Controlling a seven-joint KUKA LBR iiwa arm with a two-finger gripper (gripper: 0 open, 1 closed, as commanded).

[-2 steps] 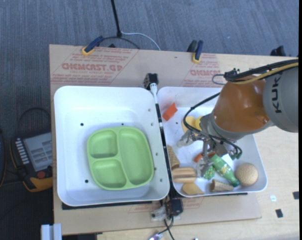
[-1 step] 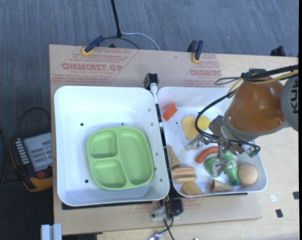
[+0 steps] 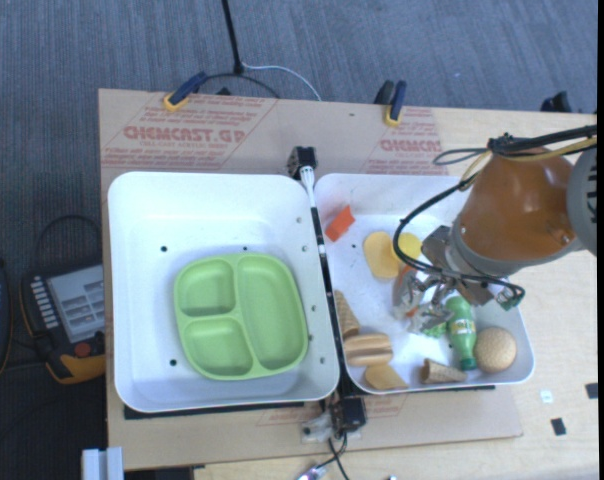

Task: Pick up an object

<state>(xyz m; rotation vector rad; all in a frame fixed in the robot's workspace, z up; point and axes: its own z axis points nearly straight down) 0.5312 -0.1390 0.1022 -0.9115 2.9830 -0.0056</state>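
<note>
Grey arm with the orange band is down inside the right white plastic bin [image 3: 522,373]. Gripper [image 3: 422,303] sits low over the clutter in that bin; finger metal is visible but tangled with items underneath, so I can't tell whether it's released, clenched or grasping anything. Nothing clearly between the fingers, so I'd not call it a hold.

Nearest candidate: small green plastic bottle [image 3: 461,332], just beside the gripper on its front-right side (toward the near rim of the bin). Long axis runs roughly from the gripper toward the near rim, slightly tilted; its top end looks closest to the fingers, possibly touching, can't confirm.

Other items relative to the gripper:
- round tan bun-like toy [image 3: 496,349]: further right of the bottle, touching or nearly touching it.
- yellow-orange flat toy pieces [image 3: 384,254]: just behind-left of the gripper.
- small orange block [image 3: 339,222]: well behind-left, near the divider.
- tan bread-like toys [image 3: 367,349] and cone-shaped piece [image 3: 442,372]: front-left and front, near the rim.

Judgement: the pick turns on the bottle. Fingers should close across its short axis, so the jaw line needs to be square to that gripper-to-rim axis. Risk: clutter under the fingers gets pinched instead.

Green three-compartment tray [image 3: 244,315] in the left white bin [image 3: 142,228] is well apart, not relevant.
</note>
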